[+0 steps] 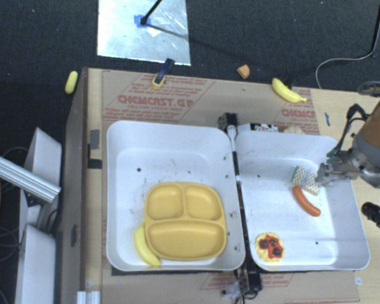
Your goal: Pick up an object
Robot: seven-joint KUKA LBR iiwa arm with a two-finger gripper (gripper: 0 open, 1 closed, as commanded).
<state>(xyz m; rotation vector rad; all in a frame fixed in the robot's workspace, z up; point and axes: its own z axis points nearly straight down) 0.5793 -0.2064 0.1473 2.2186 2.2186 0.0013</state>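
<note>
Sponge piece (pixel 307 180) lying in right bin (pixel 350 252), upper right, just above sausage (pixel 307 201) | gripper (pixel 327 173) hovering at its right edge, finger state impossible to tell | step: approaching for grasp | next: descending squarely over sponge, closing without nudging sausage.

one fixed overhead camera, slanted down, both bins (pixel 178 138) framed

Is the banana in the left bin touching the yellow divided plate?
Touching. In the camera view the banana lies curved tight against the plate's lower-left rim, with no white bin floor visible between them.
</note>
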